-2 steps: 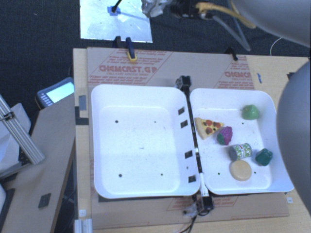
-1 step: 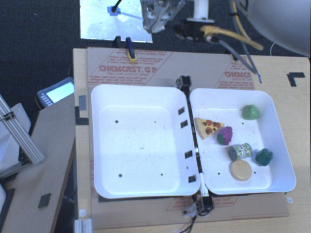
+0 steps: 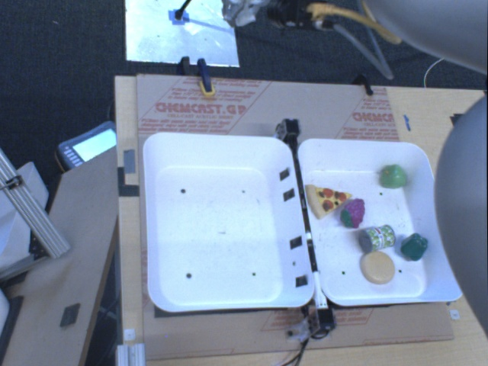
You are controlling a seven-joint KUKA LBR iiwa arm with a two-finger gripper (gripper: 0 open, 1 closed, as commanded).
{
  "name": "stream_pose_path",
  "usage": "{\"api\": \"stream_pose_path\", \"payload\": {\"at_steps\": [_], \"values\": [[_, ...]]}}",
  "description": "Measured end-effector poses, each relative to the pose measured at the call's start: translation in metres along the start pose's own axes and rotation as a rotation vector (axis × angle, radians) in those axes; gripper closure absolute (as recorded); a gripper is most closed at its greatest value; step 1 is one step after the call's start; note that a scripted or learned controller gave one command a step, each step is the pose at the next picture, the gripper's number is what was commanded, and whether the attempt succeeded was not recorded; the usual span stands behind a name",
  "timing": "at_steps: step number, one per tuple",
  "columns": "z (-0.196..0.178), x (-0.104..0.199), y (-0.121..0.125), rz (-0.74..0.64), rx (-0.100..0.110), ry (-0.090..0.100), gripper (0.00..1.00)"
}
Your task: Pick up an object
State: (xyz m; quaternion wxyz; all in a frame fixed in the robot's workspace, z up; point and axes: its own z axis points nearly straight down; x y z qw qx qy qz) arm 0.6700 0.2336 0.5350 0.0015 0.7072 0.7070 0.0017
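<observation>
Sitting across the scene: a pale wooden tabletop [image 3: 130, 227] topped with a cardboard sheet printed in red. Looming at the right edge and upper right corner, blurred and close to the lens: the grey arm [image 3: 465, 204]. Lying side by side on the cardboard: a shallow white plastic left bin [image 3: 213, 219], and a matching right bin [image 3: 412, 158] holding every candidate object. Hanging well above and beyond both bins, near the top of the view: the metal pincer [image 3: 244, 2], pointing down over a shiny plate, carrying nothing visible; whether apart or together, cannot tell.

Resting in the right bin, larger to smaller: a triangular toy pizza slice [image 3: 326, 200] near the inner wall; touching its tip, a purple grape-like cluster [image 3: 352, 213]; a round tan disc [image 3: 377, 268] toward the front; a light green rounded lump [image 3: 393, 176] at the back; a small grey-and-green can [image 3: 377, 238] lying tipped; a dark green chunk [image 3: 414, 246] just beside it.

Judging progress: hardly begun. Nothing lifted; choosing, descending, closing and raising all remaining.
</observation>
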Motion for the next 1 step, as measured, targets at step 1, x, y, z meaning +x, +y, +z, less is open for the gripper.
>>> {"api": "stream_pose_path", "payload": {"at_steps": [1], "values": [[-0.0007, 0.0009, -0.0382, -0.005, 0.005, 0.001, 1.0]]}}
